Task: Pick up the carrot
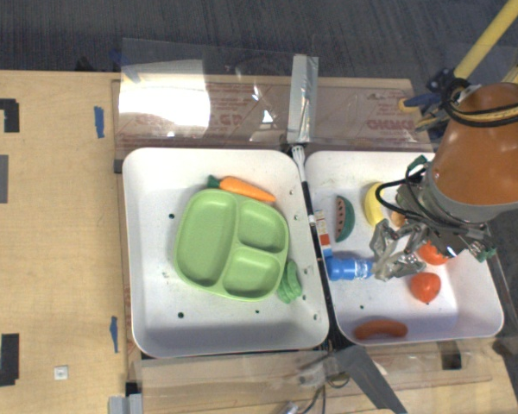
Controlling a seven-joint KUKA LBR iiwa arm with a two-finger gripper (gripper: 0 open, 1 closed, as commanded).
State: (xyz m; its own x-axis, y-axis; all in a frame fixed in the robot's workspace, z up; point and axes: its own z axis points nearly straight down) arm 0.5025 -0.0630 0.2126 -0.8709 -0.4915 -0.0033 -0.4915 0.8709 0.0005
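The carrot (246, 188), orange with a green top, lies in the left bin (147, 231). It rests against the far rim of a green divided plate (233, 244) and points right. My gripper (394, 264) hangs over the right bin (475, 317), well to the right of the carrot, just past the cap end of a blue bottle (346, 268). Its fingers stand open and hold nothing.
The right bin also holds a watermelon slice (343, 216), a yellow banana (375, 203), a red fruit (425, 287), an orange piece (432, 253) and a brown sausage (380, 328). A green leafy item (290, 283) lies by the plate's right corner. The bins' shared wall (309, 231) lies between gripper and carrot.
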